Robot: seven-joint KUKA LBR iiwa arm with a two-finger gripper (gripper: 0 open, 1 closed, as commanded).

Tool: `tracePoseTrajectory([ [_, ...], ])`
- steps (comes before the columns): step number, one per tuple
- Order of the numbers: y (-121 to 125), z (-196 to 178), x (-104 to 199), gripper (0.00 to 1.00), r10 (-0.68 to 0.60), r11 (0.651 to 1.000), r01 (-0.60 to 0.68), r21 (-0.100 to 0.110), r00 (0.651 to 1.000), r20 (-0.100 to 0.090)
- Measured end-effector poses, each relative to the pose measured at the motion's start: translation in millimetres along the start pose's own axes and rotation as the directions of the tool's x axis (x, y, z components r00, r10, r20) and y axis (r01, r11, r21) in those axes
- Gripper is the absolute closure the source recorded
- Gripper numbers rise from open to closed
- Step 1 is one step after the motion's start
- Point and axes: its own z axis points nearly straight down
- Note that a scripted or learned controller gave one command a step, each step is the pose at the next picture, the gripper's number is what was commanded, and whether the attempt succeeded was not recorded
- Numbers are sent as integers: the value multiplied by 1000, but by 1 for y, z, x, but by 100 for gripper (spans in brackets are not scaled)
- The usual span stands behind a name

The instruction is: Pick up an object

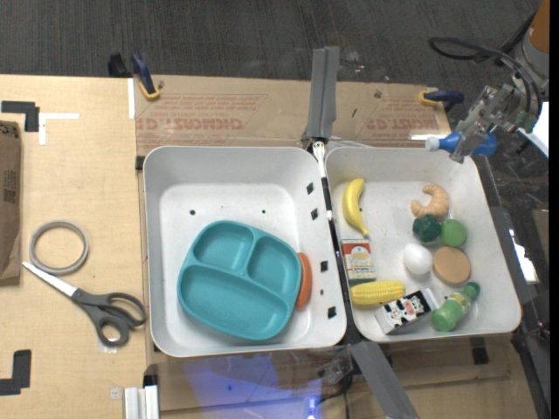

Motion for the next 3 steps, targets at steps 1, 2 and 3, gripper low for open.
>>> tracePoseTrajectory([
  [1,0,0,0,0,0,1000,0,0,1000,0],
  [2,56,154,32,0,179,984,-179,0,984,-3],
  [3,33,198,80,0,297,955,-297,1,955,-2],
])
